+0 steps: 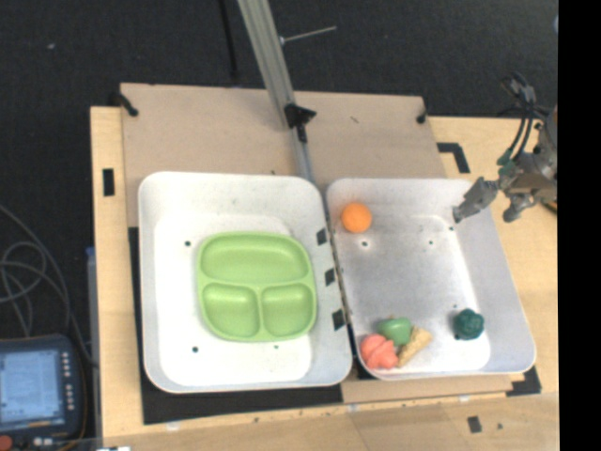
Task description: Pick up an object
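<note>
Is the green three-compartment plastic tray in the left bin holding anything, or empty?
Empty. The green three-compartment plastic tray shows bare green in all three sections; the small toys lie in the right white bin.

My right bin's [488, 280] middle lies open; an orange ball [356, 218] sits far-left, and toys, perhaps food shapes [396, 341], crowd the near edge.
</note>
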`<state>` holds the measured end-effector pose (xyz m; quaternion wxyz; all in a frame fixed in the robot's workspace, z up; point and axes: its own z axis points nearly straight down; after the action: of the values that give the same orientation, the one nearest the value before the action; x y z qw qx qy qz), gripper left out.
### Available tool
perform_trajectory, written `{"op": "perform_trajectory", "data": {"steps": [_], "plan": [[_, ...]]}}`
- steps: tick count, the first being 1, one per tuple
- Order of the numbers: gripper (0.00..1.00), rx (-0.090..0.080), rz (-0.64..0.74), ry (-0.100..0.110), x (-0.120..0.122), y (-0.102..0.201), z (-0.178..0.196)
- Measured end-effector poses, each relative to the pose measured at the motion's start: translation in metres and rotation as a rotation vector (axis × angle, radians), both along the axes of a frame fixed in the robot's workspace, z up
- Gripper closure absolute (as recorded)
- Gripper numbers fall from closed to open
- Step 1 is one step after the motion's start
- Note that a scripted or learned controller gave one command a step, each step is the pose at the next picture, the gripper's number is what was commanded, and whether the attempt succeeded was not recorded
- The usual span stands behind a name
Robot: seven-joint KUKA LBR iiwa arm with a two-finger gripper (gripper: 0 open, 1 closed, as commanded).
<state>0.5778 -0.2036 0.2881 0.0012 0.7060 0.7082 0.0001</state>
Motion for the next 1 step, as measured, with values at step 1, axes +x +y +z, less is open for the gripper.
{"op": "perform_trajectory", "data": {"steps": [1], "plan": [[0.00,0.000,0.000,0.000,0.0000,0.0000,0.0000]]}}
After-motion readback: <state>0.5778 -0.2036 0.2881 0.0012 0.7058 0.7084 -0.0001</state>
